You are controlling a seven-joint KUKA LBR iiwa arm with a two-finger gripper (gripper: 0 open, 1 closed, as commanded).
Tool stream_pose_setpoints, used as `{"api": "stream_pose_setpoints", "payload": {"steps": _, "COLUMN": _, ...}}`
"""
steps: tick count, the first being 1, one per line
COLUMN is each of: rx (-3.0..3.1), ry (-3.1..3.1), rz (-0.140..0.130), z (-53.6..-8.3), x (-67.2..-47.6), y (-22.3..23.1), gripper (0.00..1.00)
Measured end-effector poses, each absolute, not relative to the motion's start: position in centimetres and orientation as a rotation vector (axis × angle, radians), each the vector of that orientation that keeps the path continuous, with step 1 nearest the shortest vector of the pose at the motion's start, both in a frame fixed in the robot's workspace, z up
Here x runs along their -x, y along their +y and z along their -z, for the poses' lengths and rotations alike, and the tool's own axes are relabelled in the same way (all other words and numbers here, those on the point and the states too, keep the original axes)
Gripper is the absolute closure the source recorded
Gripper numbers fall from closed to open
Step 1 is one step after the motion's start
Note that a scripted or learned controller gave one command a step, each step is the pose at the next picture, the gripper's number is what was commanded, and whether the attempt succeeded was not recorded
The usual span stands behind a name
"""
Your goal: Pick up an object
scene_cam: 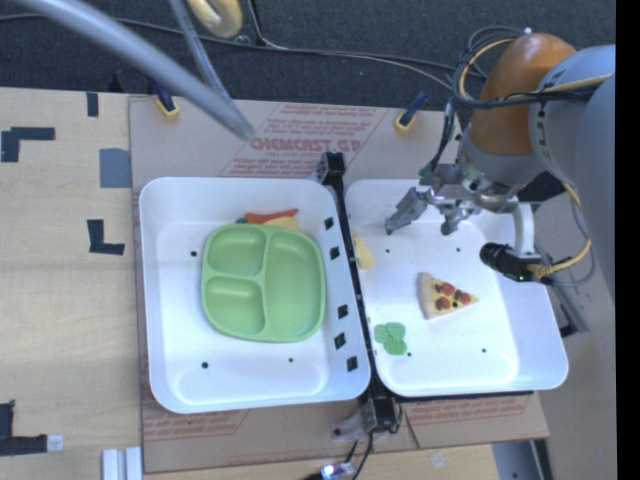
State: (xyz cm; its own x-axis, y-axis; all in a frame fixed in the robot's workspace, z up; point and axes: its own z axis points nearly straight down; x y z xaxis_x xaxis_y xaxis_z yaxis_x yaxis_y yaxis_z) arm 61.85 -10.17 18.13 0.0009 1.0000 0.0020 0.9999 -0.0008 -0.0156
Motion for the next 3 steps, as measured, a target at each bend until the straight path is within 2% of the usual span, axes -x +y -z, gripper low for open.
{"api": "stream_pose_setpoints", "payload": {"steps": 1, "rx": 2.218, "ry": -2.222, "rz": -0.001, "z": -18.9, "x": -62.2, "y": -10.2, "gripper": 0.0}}
{"api": "stream_pose_setpoints", "payload": {"steps": 3, "rx": 2.227, "ry": -2.225, "rz": -0.005, "z": -8.4, "x": -62.0, "y": -10.6, "gripper": 0.0}}
